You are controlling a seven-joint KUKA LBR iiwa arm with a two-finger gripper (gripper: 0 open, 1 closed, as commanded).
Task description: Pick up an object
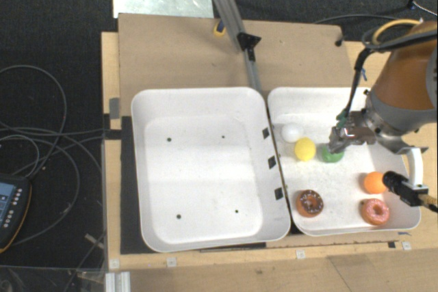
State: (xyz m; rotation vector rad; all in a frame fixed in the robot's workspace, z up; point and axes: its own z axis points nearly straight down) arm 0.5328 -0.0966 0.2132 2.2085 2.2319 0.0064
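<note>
Hovering: gripper (337, 144) atop green obj (332, 156); labels unreadable.

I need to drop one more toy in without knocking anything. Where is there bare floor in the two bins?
The left bin offers bare floor wall to wall. In the right bin, the back strip is bare. Crowded: white ball, yellow ball and green object under the gripper; chocolate donut, pink donut and orange ball along the front.
</note>
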